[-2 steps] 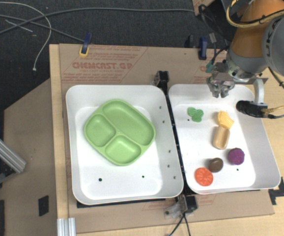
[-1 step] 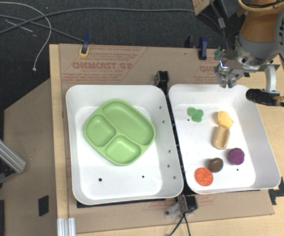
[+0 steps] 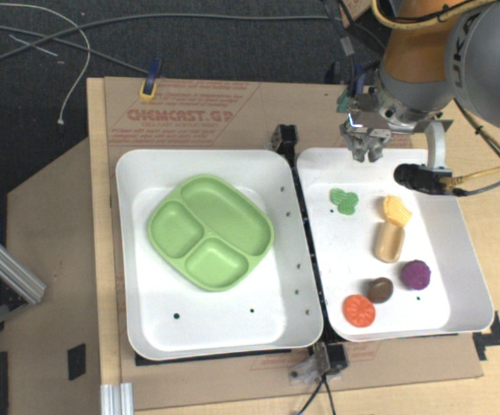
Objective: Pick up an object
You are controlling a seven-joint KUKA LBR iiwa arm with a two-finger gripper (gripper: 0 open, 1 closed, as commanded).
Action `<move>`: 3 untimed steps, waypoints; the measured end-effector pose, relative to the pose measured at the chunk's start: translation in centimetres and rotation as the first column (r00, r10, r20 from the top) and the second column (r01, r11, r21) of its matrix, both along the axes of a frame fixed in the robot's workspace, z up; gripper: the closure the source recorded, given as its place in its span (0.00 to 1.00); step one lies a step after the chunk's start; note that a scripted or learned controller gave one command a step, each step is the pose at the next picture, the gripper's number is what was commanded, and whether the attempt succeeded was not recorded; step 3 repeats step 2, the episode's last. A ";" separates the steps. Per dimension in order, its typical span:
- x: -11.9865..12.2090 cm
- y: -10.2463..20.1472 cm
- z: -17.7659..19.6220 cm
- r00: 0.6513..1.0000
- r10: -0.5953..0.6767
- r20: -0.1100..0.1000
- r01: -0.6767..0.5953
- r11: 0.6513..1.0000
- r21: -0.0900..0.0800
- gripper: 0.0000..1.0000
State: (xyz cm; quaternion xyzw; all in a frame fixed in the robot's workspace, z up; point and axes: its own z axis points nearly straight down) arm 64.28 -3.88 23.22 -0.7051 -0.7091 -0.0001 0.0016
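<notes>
White plastic forms the two shallow bins on the counter [image 3: 103, 232], which is covered with brown cardboard. The gripper [image 3: 367, 152] hangs over the far rim of the right bin [image 3: 458, 232], its fingers pointing down with nothing between them; they look nearly together, though at this size I cannot tell for sure whether they are open or closed.

Just in front of the fingers lies a small green broccoli-like piece [image 3: 344, 201], the nearest object to them. Further forward and a little to the arm's side sits a yellow piece [image 3: 395, 208] touching a tan cylinder [image 3: 388, 242]. Well beyond these are a purple ball [image 3: 416, 274], a dark brown lump [image 3: 380, 290] and an orange-red round piece [image 3: 359, 310], the last two almost touching.

Away from the fingers, across the divider, the left bin [image 3: 146, 180] holds a green compartment plate [image 3: 210, 231] lying flat. A blue clip [image 3: 152, 76] sits on the cardboard's far edge.
</notes>
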 end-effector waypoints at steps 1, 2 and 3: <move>-1.5 5.4 0.3 1.000 0.000 0.000 0.000 1.000 0.001 1.00; -1.5 9.9 0.2 1.000 0.000 0.002 0.000 1.000 0.000 1.00; -1.5 9.9 0.2 1.000 0.000 0.002 0.000 1.000 0.000 1.00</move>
